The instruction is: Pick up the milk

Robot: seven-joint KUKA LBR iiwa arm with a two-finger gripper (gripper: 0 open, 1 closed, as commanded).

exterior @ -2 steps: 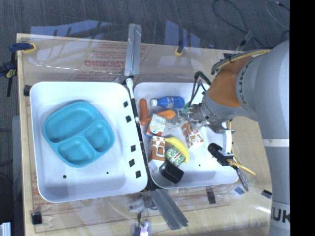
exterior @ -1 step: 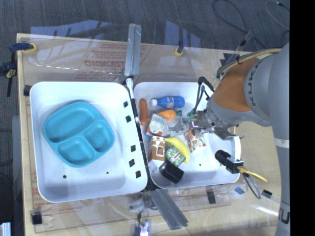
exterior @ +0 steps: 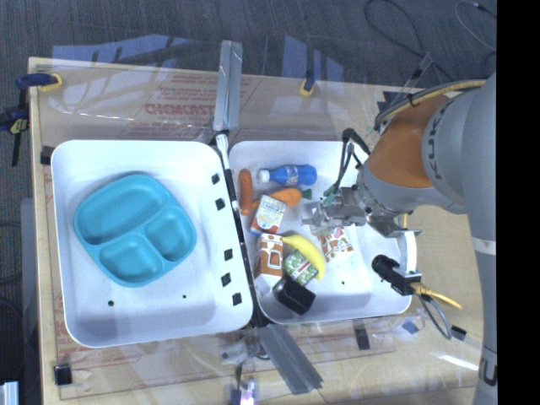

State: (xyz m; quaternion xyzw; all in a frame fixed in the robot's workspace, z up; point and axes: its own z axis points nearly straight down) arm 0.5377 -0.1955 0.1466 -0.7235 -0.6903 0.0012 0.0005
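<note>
In the right bin (exterior: 371,292) a small white carton with red and green print (exterior: 268,213) lies near the left wall; it looks like the milk. A second white carton with red marks (exterior: 337,243) lies further right, and a brown carton (exterior: 270,256) sits below the first. My gripper (exterior: 326,213) hangs low over the middle of the bin. It is to the right of the first carton and just above the second one. Nothing can be seen held in it.
The right bin also holds a blue-labelled bottle (exterior: 288,175), an orange carrot (exterior: 287,197), a sausage (exterior: 245,189), a banana (exterior: 305,254), a green packet (exterior: 297,267) and a black object (exterior: 294,295). A blue divided plate (exterior: 133,226) lies in the left bin (exterior: 67,310).
</note>
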